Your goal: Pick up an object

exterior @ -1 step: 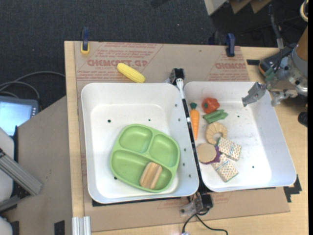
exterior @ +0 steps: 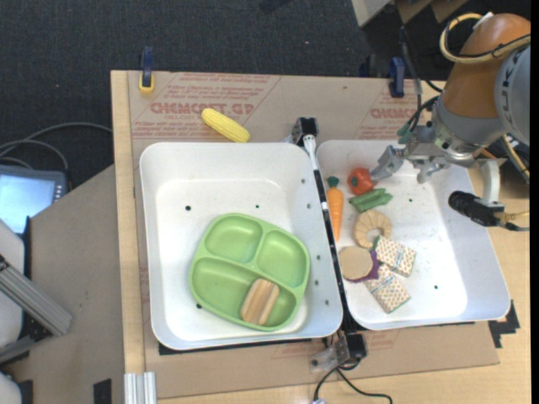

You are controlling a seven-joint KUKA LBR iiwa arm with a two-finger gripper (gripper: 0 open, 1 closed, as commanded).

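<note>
My gripper [exterior: 406, 167] hovers over the back of the right bin [exterior: 472, 284], its two grey fingers spread open with nothing between them. Just left of and below its left finger [exterior: 385, 163] lie a small red tomato [exterior: 360, 180] and a green pea pod [exterior: 370, 199]. An orange carrot [exterior: 335, 211] lies along the bin's left wall. Nearer the front are a tan bagel [exterior: 372, 225], a round brown slice [exterior: 356, 263] and two patterned crackers [exterior: 396, 257] [exterior: 388, 292].
The left bin [exterior: 168, 192] holds a green divided plate [exterior: 244, 263] with a hot dog bun [exterior: 259, 301] in its front compartment. A yellow corn cob [exterior: 225, 125] lies on the cardboard behind the left bin. The right bin's right half is bare floor.
</note>
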